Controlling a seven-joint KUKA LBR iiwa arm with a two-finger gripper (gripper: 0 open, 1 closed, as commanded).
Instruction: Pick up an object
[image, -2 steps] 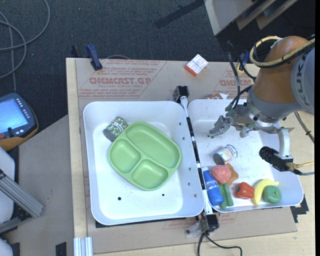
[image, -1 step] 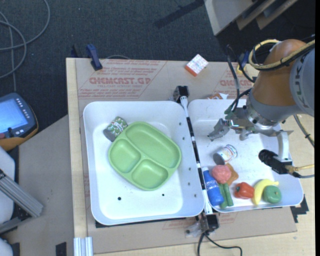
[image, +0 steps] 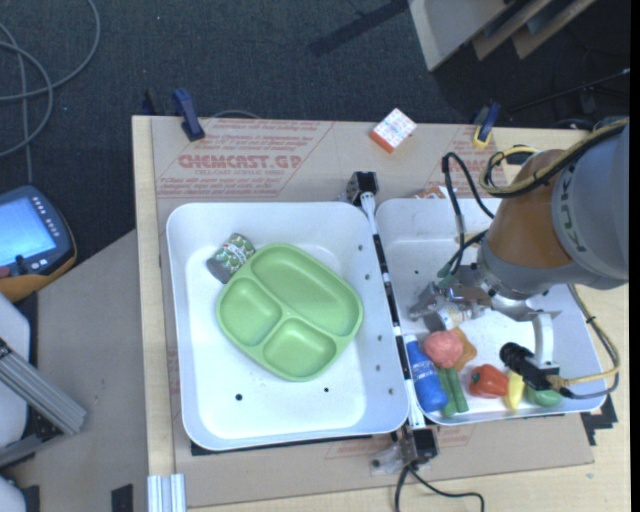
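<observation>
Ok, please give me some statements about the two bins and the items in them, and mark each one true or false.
1. The green divided plate lies in the left bin. True.
2. The blue bottle lies in the left bin. False: it lies in the right bin, near its left wall.
3. The gripper is over the right bin. True.
4. The small orange and white box sits inside the right bin. False: it sits on the bench beyond the bins.
</observation>
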